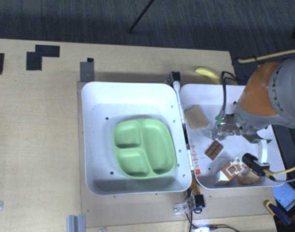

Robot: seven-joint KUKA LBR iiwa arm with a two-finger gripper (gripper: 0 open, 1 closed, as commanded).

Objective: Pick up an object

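Over in the right shallow white bin (205,93), parked low with the metal two-finger gripper (224,128) near the small flat dark-brown rectangular block (214,150), a bit up and right of it. No telling the claw's opening from this angle, too blurry and cluttered, and can't make out anything held in it either. Step in hand, at a guess: lining up on that brown block. To do it well: shift down-left until centred over it, turn the wrist to close across the short sides, go right down low for such a thin, flat-lying piece, and keep off the tan squarish sponge-like pad (196,116) further up and the orange-and-white carton (232,169) by the lower wall. Looks matte, chocolate-coloured, lying at a slant, apart from its neighbours, roughly mid-bin. Probably light and rigid, but easy to skid on that smooth floor.
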